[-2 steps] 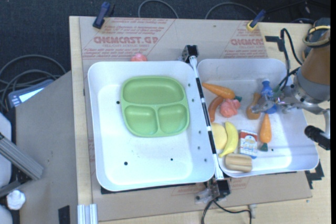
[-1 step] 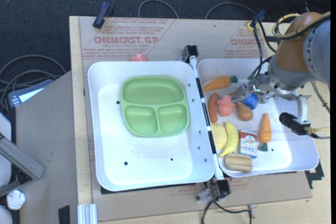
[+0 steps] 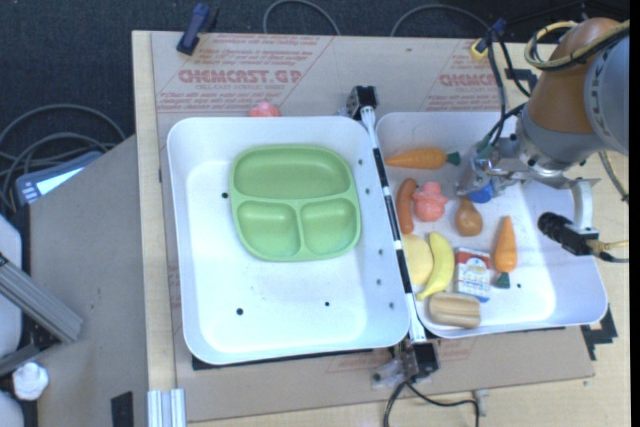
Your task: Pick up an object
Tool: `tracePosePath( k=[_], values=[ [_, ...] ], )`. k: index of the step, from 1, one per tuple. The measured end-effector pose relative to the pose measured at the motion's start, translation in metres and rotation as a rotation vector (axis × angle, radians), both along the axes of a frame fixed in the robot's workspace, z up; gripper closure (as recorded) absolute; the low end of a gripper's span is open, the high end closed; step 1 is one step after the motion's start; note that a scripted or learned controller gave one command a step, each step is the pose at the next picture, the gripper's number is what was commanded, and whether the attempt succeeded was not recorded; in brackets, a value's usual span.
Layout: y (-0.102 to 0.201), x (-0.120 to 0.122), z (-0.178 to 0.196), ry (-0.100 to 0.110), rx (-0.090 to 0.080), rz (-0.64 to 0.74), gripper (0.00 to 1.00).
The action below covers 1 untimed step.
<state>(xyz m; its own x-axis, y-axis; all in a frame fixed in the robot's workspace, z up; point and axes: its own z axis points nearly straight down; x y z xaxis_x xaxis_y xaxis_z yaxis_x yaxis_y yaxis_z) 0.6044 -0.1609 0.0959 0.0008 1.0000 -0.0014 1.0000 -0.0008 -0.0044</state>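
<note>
Two white bins sat side by side; the left bin (image 3: 200,305) held a green divided plate (image 3: 295,200). My gripper (image 3: 480,183) hung low in the right bin (image 3: 575,300), at the frame's right, just above a small brown pear-shaped piece (image 3: 469,216). Whether my fingers were apart or together, I could not tell. Nearby lay a pink toy (image 3: 430,201), two carrots (image 3: 417,158) (image 3: 505,245), a banana (image 3: 437,265) and a bread roll (image 3: 453,311).

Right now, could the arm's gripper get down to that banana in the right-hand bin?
Probably yes. The banana lies uncovered in the right bin, and the gripper hangs over the same bin. The small carton and bread roll crowd it, so a clean grip may be tricky.
</note>
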Motion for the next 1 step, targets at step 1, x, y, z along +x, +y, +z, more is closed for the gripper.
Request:
tracePosePath(
  k=[1],
  values=[
    [0.0854,-0.0047,0.0899,-0.008,0.002,0.003,1.00]
  ],
)
